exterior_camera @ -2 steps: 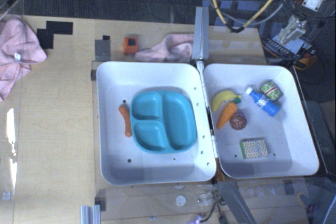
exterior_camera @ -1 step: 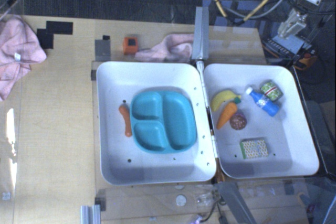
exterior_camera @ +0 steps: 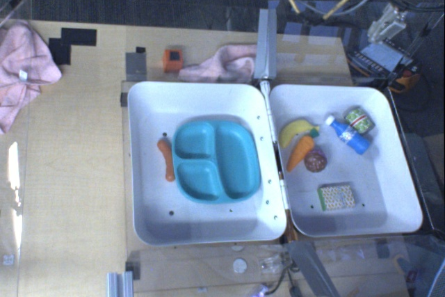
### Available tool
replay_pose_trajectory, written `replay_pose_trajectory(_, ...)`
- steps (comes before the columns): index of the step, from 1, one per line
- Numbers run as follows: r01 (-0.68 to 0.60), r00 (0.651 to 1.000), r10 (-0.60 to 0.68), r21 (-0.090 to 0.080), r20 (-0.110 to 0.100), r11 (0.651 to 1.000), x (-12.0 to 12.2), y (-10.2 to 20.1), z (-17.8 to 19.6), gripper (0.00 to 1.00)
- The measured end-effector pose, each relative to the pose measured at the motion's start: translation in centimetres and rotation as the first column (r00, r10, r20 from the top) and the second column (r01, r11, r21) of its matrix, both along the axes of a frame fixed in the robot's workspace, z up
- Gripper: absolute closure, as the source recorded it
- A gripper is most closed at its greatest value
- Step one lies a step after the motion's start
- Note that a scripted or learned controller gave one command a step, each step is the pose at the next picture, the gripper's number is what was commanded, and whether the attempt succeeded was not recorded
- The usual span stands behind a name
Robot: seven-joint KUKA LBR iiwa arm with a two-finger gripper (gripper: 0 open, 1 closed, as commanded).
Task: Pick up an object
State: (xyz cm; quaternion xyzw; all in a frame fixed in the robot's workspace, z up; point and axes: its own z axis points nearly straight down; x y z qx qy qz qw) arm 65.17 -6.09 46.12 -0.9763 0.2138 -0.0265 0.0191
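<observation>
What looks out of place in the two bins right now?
One thing: a thin orange stick lies loose on the left bin floor beside the blue tray, not in a compartment. In the right bin, the banana, carrot, bottle, can and sponge lie scattered, none visibly damaged.

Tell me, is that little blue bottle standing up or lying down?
Lying down. The blue bottle rests on its side on the right bin's floor, its cap pointing up-left, beside a small green can.

The gripper [exterior_camera: 386, 23] hangs at the upper right, above the bench's far edge.
</observation>
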Motion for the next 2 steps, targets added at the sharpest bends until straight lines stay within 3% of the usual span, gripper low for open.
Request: replay_pose_trajectory(2, -0.003, 0.999, 0.003, 0.017, 0.033, 1.000, 0.6, 0.4, 2.3, 1.00)
